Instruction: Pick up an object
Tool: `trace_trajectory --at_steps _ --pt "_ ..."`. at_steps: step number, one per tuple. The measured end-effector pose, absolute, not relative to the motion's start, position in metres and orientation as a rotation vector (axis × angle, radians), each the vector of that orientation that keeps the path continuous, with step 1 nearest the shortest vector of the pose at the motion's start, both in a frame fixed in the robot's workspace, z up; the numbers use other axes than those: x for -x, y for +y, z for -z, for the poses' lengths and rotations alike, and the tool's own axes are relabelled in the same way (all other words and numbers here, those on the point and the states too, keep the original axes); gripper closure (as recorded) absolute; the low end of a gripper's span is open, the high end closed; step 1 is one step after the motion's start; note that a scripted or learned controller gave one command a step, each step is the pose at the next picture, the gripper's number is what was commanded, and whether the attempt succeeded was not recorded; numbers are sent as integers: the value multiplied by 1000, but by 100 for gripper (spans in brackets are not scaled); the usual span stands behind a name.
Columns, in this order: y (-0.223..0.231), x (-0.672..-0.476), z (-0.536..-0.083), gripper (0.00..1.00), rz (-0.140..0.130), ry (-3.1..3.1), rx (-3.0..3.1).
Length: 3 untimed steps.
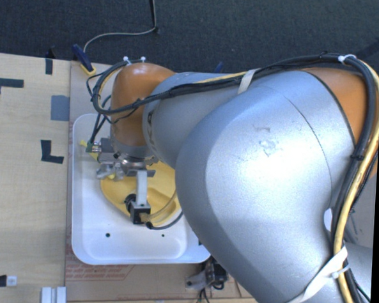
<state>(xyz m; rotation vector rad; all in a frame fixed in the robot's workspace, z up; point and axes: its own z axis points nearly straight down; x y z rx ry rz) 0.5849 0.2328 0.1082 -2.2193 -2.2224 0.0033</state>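
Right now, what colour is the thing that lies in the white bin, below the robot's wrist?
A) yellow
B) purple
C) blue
A: a yellow thing lies on the floor of the white bin, partly hidden by the arm that reaches over it.

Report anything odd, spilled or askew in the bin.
Nothing stands out. A yellow thing lies in the bin, under the hand, partly covered by the arm. No spill or damage shows.
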Motion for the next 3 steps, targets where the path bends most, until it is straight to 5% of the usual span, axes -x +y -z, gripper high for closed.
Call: trace_trajectory --at_steps 1,2,3 --pt "233 -562 -244 100 0 -2225 2219" --pt "233 -491 -243 100 -5 -2223 2217" --pt "234 -483 -280 100 -2 -2224 2218"
